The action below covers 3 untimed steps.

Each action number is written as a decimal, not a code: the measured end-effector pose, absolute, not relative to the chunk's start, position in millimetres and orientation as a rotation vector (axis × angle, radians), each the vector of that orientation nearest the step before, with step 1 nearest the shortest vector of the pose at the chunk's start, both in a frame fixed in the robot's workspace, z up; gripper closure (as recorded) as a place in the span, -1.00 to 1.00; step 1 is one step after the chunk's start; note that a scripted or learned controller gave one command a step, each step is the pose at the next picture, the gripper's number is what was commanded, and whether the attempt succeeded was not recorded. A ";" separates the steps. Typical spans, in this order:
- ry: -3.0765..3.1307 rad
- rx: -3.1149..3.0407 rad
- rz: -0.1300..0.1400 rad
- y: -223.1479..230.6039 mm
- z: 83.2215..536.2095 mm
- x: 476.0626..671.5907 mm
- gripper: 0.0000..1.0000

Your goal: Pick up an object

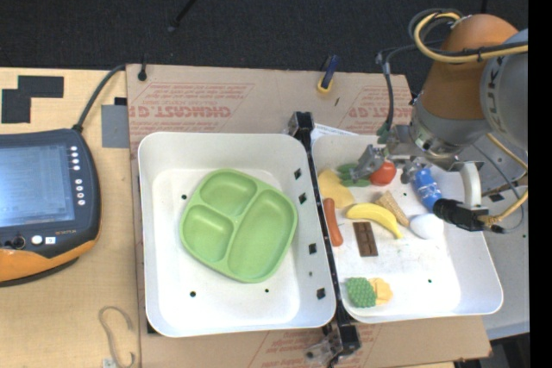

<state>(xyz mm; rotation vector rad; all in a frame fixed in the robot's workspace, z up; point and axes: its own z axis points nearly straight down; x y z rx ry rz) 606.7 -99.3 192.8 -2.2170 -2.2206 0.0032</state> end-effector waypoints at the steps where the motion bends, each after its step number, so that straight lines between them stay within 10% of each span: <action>1: -2.217 -2.218 0.006 -91.4 139.3 598.5 -1.00; 2: -2.225 -2.231 -0.002 -93.1 91.3 601.2 -1.00; 3: -2.214 -2.232 0.000 -94.1 101.3 599.7 1.00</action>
